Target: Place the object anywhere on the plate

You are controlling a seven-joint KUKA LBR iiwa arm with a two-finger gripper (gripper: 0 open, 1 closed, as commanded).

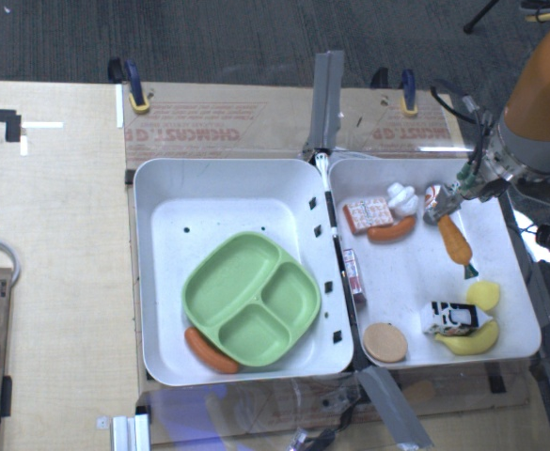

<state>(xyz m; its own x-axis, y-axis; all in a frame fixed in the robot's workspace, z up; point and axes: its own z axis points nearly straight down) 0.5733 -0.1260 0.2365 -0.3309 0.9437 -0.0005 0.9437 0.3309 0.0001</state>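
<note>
1. The carrot (455,241) lies in the right bin (416,280), long axis running from my fingers (441,210) at its upper end down toward its green tip, tilted slightly rightward.
2. I cannot tell how far my fingers are spread.
3. The green plate (251,299), three-sectioned smooth plastic, sits in the left bin (162,252) on the pale wooden bench (49,252); dark carpet lies beyond.
4. A banana (470,340) and a round cookie (385,343) lie near the right bin's front.
</note>
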